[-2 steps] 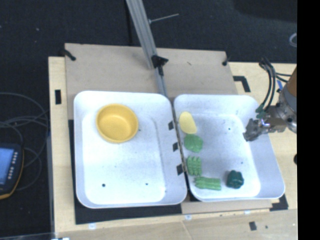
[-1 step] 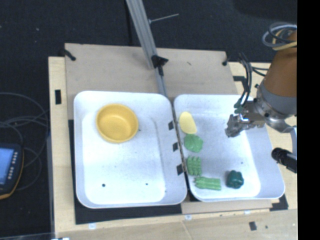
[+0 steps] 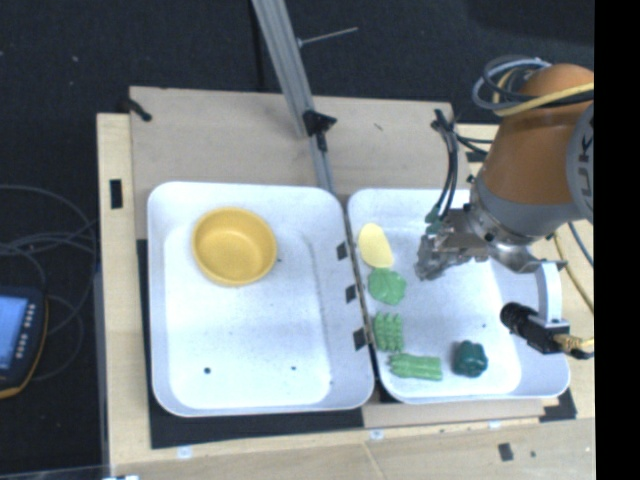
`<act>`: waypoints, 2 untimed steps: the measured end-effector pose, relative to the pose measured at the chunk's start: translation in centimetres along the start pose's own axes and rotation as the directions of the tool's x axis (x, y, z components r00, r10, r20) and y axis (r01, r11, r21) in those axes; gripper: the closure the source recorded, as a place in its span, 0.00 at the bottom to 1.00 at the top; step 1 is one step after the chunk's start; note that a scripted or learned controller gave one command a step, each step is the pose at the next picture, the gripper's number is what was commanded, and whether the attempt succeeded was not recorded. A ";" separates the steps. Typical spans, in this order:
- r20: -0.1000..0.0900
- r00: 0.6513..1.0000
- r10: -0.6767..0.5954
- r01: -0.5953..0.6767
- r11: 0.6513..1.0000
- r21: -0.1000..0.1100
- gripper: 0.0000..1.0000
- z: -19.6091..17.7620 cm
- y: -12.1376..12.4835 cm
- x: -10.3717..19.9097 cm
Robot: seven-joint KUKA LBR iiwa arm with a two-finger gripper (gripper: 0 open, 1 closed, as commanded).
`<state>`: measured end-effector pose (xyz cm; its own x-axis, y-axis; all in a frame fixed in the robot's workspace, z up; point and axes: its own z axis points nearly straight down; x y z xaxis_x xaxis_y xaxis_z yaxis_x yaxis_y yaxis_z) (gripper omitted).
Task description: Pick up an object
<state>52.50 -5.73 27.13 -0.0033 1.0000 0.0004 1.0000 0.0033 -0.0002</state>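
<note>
Over the right bin (image 3: 520, 383) we saw the gripper (image 3: 432, 264) hanging low, near the middle of the bin, with the grey arm (image 3: 530, 158) and its orange band reaching in from the right. Whether the claw was apart or together, we could not tell, because the wrist hid it from above. Nothing visible was held in it. Along the left wall of this bin lay four small objects in a line: a pale yellow piece (image 3: 375, 245), a round green piece (image 3: 387, 287), a ridged green piece (image 3: 388, 331) and a long green piece (image 3: 416, 367). A dark teal object (image 3: 469, 358) sat near the front. In the left bin (image 3: 240, 368) a yellow bowl (image 3: 235, 246) stood upright, well apart from the gripper.
</note>
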 end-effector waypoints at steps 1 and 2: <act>0.000 1.000 0.000 0.000 1.000 0.001 1.00 1.8 0.6 4.8; 0.000 1.000 0.000 0.000 1.000 0.000 1.00 2.0 1.6 8.8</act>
<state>54.04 3.12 25.15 -0.0032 1.0000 0.0006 1.0000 0.0032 0.0001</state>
